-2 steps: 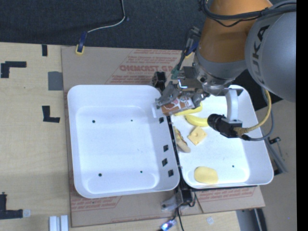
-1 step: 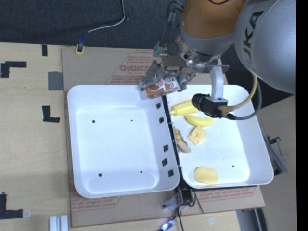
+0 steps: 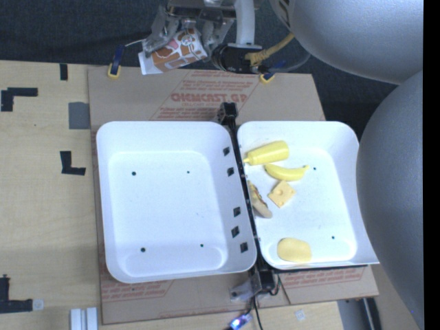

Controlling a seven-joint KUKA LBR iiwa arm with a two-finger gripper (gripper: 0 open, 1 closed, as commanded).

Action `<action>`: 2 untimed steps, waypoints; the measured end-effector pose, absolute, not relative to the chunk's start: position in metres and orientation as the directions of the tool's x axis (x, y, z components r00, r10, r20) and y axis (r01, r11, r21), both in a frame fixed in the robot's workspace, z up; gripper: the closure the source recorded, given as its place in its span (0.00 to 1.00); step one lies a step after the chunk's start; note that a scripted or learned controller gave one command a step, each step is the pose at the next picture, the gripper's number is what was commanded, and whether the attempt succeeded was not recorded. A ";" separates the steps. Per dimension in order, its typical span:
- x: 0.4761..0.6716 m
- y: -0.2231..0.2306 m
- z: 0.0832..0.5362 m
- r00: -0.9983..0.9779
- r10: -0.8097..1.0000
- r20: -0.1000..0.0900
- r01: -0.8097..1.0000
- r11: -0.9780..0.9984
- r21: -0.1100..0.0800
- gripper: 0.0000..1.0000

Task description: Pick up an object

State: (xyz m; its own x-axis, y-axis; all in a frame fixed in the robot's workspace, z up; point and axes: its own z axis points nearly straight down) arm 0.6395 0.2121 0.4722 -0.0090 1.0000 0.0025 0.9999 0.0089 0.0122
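Held object: an orange-and-white packet [image 3: 173,51] with printed lettering, crumpled, a pale flap showing at its lower left end.
Object position: raised at the top of the camera view, over the far edge of the cardboard sheet [image 3: 206,95], well apart from both bins.
Object axis: its long axis ran roughly left to right with a slight tilt, the left end lower than the right; the pale flap end pointed left.
Gripper: the gripper [image 3: 184,33] hung at the top of the view, its jaws clamped on the packet's upper part.
Arm: the grey arm [image 3: 357,19] filled the upper right and right side.
Left bin: the left bin [image 3: 110,184] was white, with small dark dots on its floor.
Right bin: the right bin [image 3: 344,184] held a yellow bottle-like piece [image 3: 267,152], a banana [image 3: 286,172] just below it, a cheese wedge [image 3: 281,194], a pale tan piece [image 3: 259,201] by the left wall, and a yellow lemon-like lump [image 3: 294,250] near the front.
Divider: black clips [image 3: 236,212] ran along the seam between the bins.
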 end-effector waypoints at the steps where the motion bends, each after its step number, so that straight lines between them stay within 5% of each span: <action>1: 0.603 0.163 0.540 0.000 1.000 0.001 1.000 0.000 0.005 1.00; 2: 0.591 0.237 0.495 -0.007 1.000 -0.001 1.000 0.007 -0.006 1.00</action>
